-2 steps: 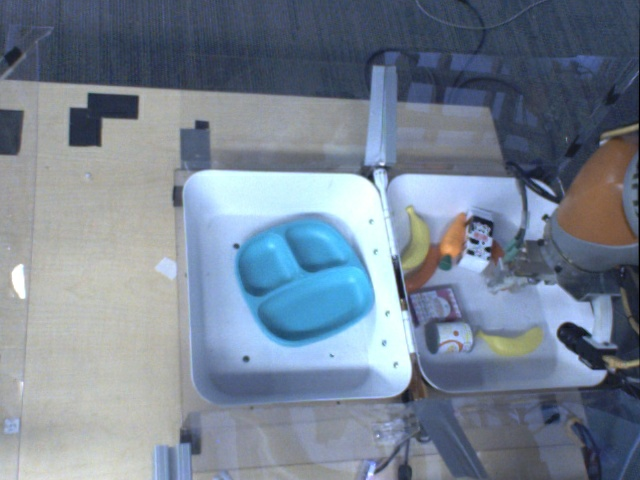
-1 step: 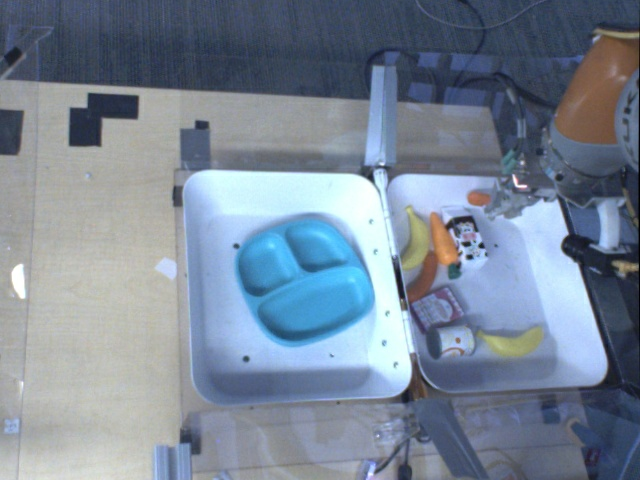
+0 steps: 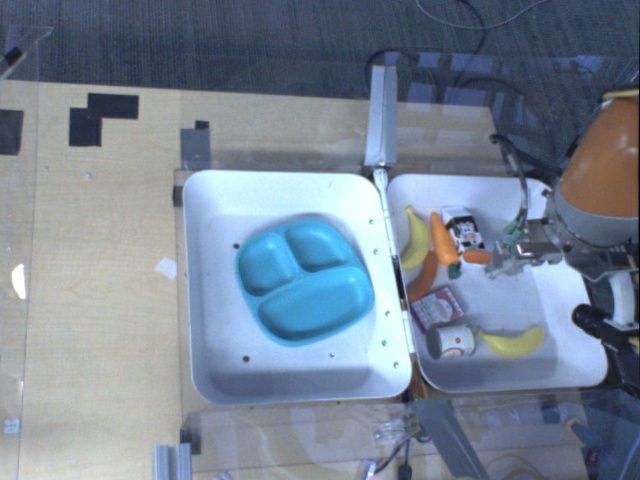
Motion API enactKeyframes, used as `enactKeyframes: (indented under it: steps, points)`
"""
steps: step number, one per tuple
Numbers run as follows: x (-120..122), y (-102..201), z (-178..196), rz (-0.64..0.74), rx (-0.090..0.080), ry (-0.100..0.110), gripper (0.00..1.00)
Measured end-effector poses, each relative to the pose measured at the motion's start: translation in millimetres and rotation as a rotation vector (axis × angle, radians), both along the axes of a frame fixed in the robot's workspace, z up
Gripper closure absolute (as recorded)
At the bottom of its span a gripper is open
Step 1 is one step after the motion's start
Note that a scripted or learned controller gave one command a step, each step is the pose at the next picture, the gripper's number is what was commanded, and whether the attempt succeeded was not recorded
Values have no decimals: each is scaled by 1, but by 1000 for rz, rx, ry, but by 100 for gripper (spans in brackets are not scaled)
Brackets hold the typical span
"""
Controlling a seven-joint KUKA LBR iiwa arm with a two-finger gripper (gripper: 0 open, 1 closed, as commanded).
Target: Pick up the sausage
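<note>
The sausage [image 3: 424,277] is a reddish-brown link lying at a slant near the left wall of the right bin [image 3: 575,368]. Its upper end touches an orange carrot [image 3: 441,236]. My gripper [image 3: 492,259] hangs over the middle of the right bin, to the right of the sausage and a short way off it. A small orange piece [image 3: 477,257] shows at the gripper's left tip, pointing toward the carrot. Nothing of the sausage sits in the gripper.
A yellow banana [image 3: 411,238] lies left of the carrot, against the bin wall. A small printed box [image 3: 462,231], a pink packet [image 3: 438,309], a can [image 3: 451,342] and a second banana [image 3: 513,341] share the right bin. The left bin [image 3: 210,268] holds a blue divided plate [image 3: 303,279].
</note>
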State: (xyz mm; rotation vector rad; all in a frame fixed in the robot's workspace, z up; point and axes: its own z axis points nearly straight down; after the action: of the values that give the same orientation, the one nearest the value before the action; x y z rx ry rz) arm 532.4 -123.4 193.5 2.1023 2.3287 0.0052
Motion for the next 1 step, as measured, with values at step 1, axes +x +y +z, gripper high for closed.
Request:
enactKeyframes:
  steps: [1]
  points:
    - [-26, 62, 16, 19, 1, 1, 100]
